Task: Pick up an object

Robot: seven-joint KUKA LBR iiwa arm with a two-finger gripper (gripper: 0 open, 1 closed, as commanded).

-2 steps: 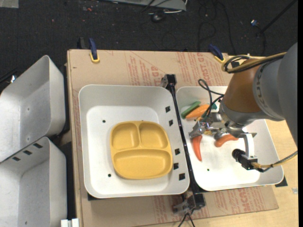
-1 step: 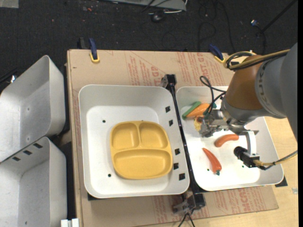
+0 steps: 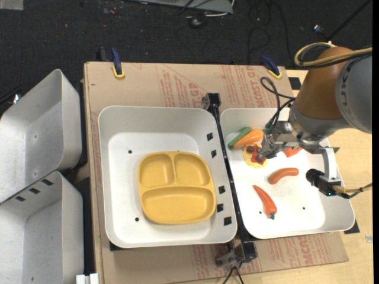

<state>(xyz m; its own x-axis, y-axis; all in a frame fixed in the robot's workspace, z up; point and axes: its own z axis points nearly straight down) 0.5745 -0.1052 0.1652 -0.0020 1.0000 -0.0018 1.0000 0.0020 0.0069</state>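
Over the right bin, the jaws half-hide a yellow toy; their state is unclear.

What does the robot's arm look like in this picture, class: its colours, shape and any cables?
The arm is thick and rounded, grey with a broad orange band above the wrist. A yellow cable loops over the band, and black cables run beside it. The gripper is a small block of dark and grey metal parts.

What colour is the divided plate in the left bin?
Yellow: the divided plate shows best in the camera view.
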